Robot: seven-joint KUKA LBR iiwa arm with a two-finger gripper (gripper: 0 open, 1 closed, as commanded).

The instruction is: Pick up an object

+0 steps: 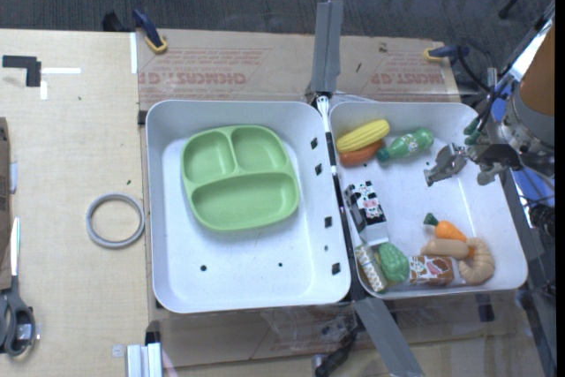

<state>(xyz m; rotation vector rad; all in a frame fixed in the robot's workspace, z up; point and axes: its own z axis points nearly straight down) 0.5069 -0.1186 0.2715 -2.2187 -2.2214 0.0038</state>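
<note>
On the pale wooden desk (71,154) lies a grey tape ring (116,220). The left bin (163,216) holds a smooth green divided plate (239,177). The right bin (503,216) holds a plastic corn cob (363,135), green bottle (406,144), carrot (446,229) and croissant (477,259). The metal gripper (465,163) hangs empty above its right side, fingers spread apart.

The two shallow white plastic bins (168,216) look smooth and faintly glossy. In the left one, the light-green divided plastic plate (240,177) has a soft matt sheen. The pale wooden desk (71,154) looks matt, as does the brown printed cardboard sheet (229,71). The grey metal end effector (461,165) gleams dully.
</note>
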